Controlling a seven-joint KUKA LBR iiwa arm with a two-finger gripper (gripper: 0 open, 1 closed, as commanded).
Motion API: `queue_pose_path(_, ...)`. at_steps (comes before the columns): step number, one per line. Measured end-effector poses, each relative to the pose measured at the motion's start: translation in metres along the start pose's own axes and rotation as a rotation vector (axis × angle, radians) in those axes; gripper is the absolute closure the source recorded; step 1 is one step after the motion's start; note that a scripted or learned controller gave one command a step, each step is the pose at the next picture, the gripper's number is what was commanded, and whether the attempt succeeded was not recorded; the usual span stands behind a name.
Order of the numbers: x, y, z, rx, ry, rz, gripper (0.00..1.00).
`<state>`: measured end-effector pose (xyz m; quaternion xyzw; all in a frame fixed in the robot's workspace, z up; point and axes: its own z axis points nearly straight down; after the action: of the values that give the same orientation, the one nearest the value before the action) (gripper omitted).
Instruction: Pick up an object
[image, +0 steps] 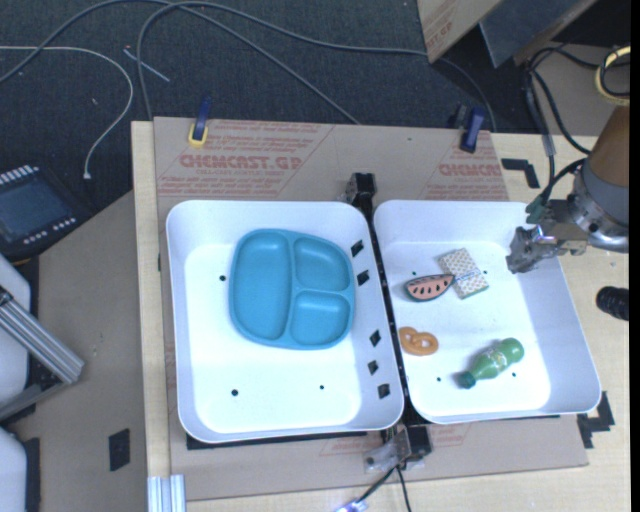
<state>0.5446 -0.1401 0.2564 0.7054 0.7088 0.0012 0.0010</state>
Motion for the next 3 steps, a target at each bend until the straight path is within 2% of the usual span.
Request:
queue_pose_path(2, 0.115, 0.016, 0.026, 0.006, 0.003, -0.001, 1.0)
queue_pose_path(3, 0.161, 0.016, 0.031, 0.007, 0.002, 0.0, 1.0)
